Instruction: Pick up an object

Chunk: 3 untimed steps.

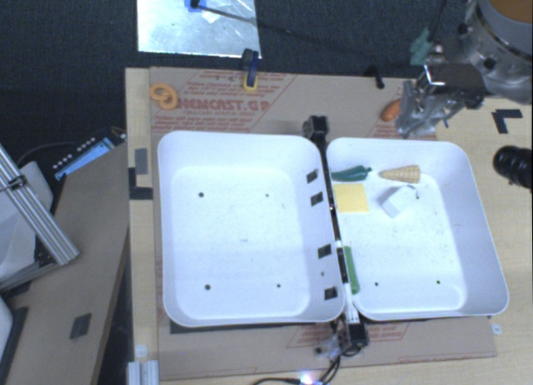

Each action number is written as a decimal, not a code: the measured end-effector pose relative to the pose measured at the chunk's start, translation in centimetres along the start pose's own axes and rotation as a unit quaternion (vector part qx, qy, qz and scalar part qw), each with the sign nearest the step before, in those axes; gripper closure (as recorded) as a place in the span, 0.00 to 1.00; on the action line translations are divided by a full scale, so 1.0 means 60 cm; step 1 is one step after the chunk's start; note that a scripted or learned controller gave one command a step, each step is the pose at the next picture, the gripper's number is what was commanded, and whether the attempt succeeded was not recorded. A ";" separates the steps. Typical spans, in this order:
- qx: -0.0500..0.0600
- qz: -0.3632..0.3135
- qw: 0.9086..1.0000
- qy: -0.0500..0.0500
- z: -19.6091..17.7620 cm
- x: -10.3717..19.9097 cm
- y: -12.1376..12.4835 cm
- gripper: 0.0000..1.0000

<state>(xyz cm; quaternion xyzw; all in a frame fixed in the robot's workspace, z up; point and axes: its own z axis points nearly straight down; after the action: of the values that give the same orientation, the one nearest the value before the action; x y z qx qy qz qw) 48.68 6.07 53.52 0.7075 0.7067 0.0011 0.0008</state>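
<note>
Your right bin (466, 292) carries a yellow sponge (351, 200), a tan cone (401, 174), a white block (398, 202) and a green pepper (351, 173). The gripper (419, 117) hangs beyond the bin's rim; the cone lies toward six o'clock from it, apart.

You have dark carpet floor (67, 58) around a cardboard-covered bench (275, 96), with a shiny metal sheet (196, 8) lying beyond.
</note>
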 end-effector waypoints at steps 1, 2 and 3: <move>0.000 0.000 1.000 0.000 0.000 -0.035 0.000 1.00; 0.000 0.000 1.000 0.000 0.000 -0.070 0.000 1.00; 0.000 -0.001 1.000 0.000 0.000 -0.079 0.000 1.00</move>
<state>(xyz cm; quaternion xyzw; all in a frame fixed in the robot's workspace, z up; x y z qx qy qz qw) 48.68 1.31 53.53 0.7071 0.7071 0.0012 0.0010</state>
